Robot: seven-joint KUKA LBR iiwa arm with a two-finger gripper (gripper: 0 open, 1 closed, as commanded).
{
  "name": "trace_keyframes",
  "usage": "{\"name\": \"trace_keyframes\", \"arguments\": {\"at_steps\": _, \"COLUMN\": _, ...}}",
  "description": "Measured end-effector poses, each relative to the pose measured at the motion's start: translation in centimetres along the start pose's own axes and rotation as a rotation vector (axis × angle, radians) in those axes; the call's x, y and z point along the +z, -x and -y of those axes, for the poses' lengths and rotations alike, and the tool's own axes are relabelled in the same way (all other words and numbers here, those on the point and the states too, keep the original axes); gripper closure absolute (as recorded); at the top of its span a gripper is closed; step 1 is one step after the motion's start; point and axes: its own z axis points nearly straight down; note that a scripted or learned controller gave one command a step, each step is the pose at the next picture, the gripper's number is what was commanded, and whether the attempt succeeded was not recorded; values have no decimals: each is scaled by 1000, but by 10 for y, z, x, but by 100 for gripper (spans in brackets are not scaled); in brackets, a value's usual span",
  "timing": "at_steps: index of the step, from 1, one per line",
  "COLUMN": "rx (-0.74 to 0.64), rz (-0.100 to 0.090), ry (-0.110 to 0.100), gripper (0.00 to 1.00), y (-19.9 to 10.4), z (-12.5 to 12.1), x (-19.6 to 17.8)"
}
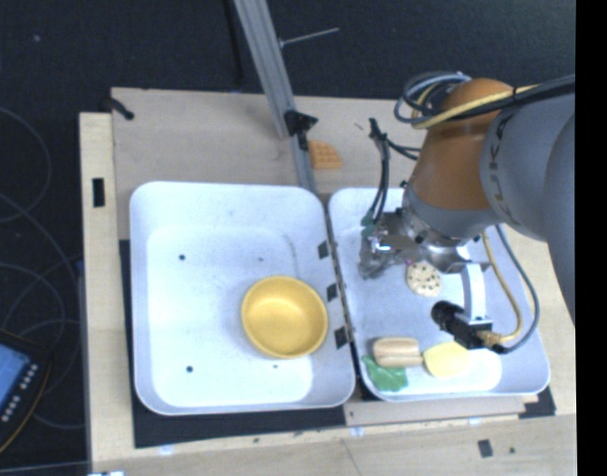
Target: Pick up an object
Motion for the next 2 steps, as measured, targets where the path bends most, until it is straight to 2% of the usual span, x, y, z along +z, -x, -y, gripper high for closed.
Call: {"name": "trace_keyframes", "arguments": {"at_steps": 2, "rx": 0, "rz": 0, "ry": 0, "gripper": 100, "y": -94, "z": -17, "x": -20}}
